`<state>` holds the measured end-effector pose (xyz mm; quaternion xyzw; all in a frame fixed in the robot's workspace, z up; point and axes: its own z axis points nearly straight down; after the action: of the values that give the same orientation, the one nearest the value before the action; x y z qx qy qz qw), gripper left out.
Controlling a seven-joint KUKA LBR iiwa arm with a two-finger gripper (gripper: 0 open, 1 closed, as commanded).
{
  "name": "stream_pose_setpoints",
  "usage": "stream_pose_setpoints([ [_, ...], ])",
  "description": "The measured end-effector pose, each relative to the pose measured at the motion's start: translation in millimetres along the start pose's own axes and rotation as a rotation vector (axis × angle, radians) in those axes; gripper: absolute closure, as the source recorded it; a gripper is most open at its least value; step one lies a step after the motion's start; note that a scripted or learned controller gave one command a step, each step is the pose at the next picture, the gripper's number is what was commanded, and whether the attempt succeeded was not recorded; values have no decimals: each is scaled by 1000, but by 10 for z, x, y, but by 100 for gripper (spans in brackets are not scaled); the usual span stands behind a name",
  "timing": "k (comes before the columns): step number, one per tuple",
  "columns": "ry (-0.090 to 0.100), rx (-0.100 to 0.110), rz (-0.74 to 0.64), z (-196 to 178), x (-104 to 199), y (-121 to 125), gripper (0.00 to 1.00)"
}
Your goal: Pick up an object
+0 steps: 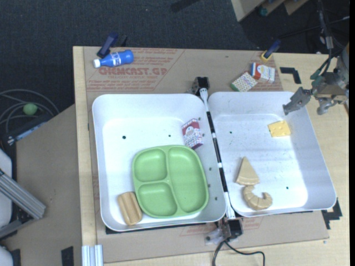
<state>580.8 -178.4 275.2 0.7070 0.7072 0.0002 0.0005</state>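
Over the right bin's far right corner hangs the gripper, its fingers spread apart with nothing between them. Near that far edge lies a yellow cheese square. A cheese wedge and croissant sit by the near edge.

I can read little here. Red stencilled lettering on the bench board, upper left of the frame, looks like "GENCAST" followed by unclear characters. Print on the small red carton is too small for me.
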Motion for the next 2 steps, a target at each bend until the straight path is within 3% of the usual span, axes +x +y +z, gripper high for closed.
stream_pose_setpoints([
  [1, 1, 5, 1, 1077, -456, 282, 0],
  [2, 2, 4, 0, 1918, -189, 365, 0],
])
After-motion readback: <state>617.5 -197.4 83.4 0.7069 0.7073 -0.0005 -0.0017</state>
